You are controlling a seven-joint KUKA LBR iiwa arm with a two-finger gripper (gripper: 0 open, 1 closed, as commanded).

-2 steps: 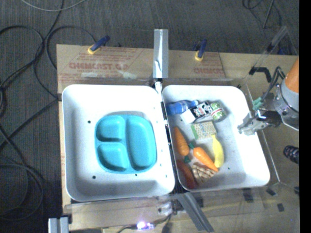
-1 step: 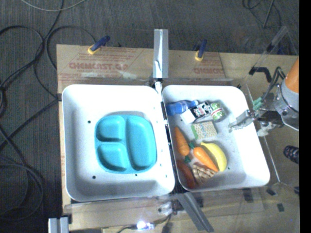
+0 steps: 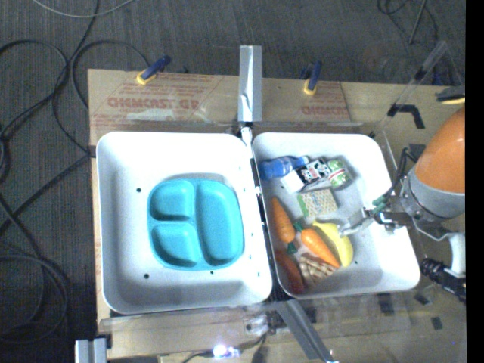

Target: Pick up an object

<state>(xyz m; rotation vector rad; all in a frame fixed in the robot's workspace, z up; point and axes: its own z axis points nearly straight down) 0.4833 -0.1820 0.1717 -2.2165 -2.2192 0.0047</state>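
**Arm reaching into the crowded right bin**

The grey arm [image 3: 442, 180], with its orange band showing at the right, is leaning in over the right bin [image 3: 370, 148]. Its gripper [image 3: 355, 221] is sitting low inside that bin, pointing toward the heap of objects at the bin's middle. The slim metal tip is lying just beside the yellow object [image 3: 342, 242], perhaps touching it; whether the fingers are apart or together I cannot tell, as they are too small and blurred here.

The objects are crowding the left and middle of the right bin. A blue bottle [image 3: 278, 167] is lying at the top left, next to a dark printed carton [image 3: 324, 172]. Below them a pale green packet [image 3: 318, 201] is resting. Two orange carrots are lying nearby: one carrot [image 3: 282, 221] along the bin's left wall, the second carrot [image 3: 319, 246] against the yellow object. A brown item [image 3: 289, 271] is sitting at the bottom.

The left bin [image 3: 113, 225] is holding a blue divided tray [image 3: 197, 221]. Both bins are resting on the counter [image 3: 166, 100].
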